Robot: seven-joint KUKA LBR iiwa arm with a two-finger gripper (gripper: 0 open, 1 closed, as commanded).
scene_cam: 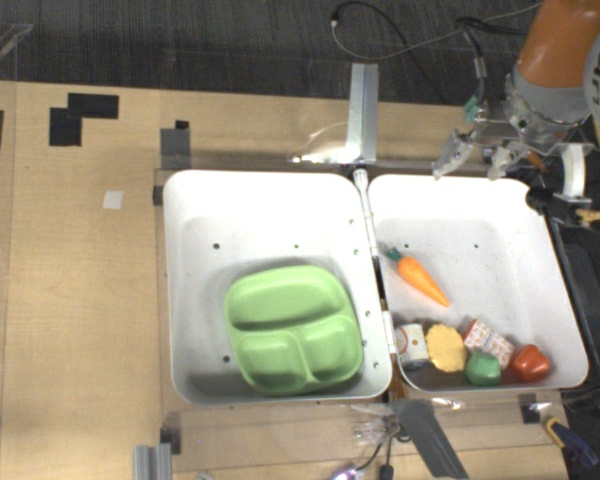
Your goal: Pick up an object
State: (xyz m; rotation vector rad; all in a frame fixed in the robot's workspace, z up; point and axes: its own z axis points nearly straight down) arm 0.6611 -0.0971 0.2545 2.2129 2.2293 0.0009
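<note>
Pincer (475, 158) is hovering spread and empty over the right white bin's (500, 223) far rim, I'm seeing. Orange plastic carrot (421, 279) is lying inside that bin, well apart from it, nearer the left wall.

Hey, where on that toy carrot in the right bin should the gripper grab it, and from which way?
Probably the thick orange middle of the carrot, coming straight down from above. It lies flat and slanted on the floor of the right bin, apart from the other toys, so the gripper could likely close across its narrow width, fingers turned crosswise to its length.
</note>
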